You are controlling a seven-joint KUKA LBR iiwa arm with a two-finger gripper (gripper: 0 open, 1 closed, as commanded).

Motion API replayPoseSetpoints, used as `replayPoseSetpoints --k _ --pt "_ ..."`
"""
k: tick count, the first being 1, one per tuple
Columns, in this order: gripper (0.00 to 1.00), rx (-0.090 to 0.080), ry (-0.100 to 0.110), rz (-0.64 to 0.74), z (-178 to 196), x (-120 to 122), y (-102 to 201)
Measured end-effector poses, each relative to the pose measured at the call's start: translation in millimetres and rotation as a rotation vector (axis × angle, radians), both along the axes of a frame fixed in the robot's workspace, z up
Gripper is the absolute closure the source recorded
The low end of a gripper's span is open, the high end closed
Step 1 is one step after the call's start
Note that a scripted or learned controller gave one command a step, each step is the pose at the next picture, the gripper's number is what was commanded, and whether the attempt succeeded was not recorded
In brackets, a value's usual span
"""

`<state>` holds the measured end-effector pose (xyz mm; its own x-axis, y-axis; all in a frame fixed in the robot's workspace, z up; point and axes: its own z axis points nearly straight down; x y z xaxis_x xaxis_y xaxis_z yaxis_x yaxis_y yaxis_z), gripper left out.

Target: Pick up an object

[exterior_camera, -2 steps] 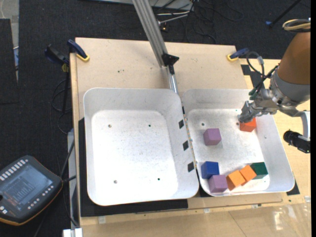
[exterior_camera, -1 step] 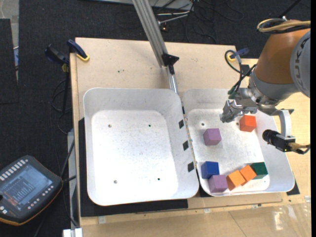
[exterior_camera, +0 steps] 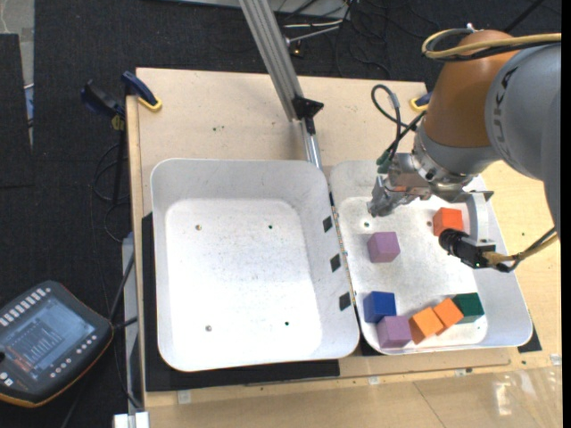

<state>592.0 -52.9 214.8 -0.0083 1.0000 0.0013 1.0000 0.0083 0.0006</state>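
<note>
While my arm (exterior_camera: 500, 96) reached in from the right, my end effector (exterior_camera: 382, 205) hung over the back left part of the right bin (exterior_camera: 508, 328), low above its floor. Whether its fingers were apart or together, I could not tell, for they were small and dark against the white, and I saw no block between them.

Just in front of the end effector, a purple block (exterior_camera: 384, 247) lay on the bin floor, near it but apart from it. To the right, beside my wrist and its black cable plug, sat an orange block (exterior_camera: 447, 218). Along the front of the same bin ran a loose row: a blue block (exterior_camera: 379, 306), a second purple block (exterior_camera: 394, 331) just in front of it, a second orange block (exterior_camera: 428, 320) and a green block (exterior_camera: 467, 307), these last three lying close together.

The left bin (exterior_camera: 178, 346) stood beside the right one on the wooden surface (exterior_camera: 223, 105). Off the surface at the front left lay a handheld control pad (exterior_camera: 40, 341).
</note>
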Motion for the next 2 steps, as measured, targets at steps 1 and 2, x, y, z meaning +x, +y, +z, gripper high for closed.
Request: replayPoseSetpoints --k 1,2 --pt "1.00 0.000 -0.001 0.000 -5.7 12.3 52.8" --pt "1.00 0.001 -0.002 -0.001 -1.8 29.3 98.3"
